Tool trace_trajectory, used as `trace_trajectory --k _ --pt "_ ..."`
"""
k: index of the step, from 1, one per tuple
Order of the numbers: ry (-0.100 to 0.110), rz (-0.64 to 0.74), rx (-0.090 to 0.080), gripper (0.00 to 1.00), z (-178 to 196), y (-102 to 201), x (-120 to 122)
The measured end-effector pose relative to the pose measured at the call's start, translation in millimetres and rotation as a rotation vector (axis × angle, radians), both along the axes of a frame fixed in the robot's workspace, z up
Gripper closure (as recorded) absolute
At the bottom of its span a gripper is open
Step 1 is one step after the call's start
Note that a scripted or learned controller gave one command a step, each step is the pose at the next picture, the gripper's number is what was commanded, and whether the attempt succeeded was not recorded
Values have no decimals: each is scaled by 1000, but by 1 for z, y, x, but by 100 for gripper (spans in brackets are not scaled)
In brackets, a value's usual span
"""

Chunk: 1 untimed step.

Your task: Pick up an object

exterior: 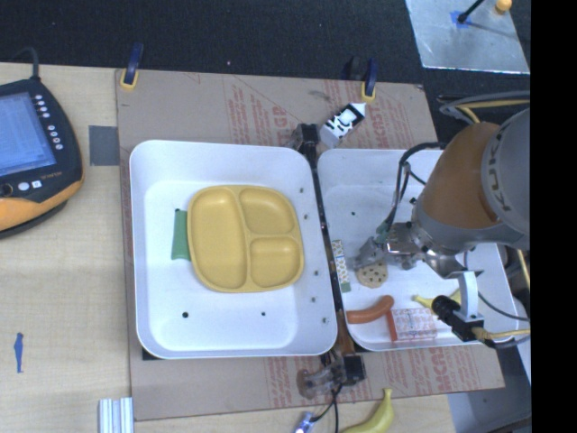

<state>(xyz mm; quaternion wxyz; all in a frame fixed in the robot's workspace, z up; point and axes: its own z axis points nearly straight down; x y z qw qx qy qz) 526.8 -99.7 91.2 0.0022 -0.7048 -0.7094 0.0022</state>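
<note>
The arm's pincer (377, 253) reaches low into the right bin (361, 183), its tips just above a round cookie (370, 274); whether the tips are spread or pressed together cannot be told. A hot dog (370, 310) and a small red-printed packet (415, 324) lie near the bin's front edge. In the left bin (153, 242), a yellow three-compartment plate (244, 237) rests partly over a green flat piece (180, 234). A banana (376, 414) lies on the bench (63, 314).

Glossy white plastic bins (153, 242); inside the left one, a matt yellow plastic tray (243, 237); bench (63, 287) pale wood-grain.
</note>
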Motion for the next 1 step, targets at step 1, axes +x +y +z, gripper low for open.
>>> trace_trajectory --k 1 --pt "-4 5 -2 100 13 -1 2"
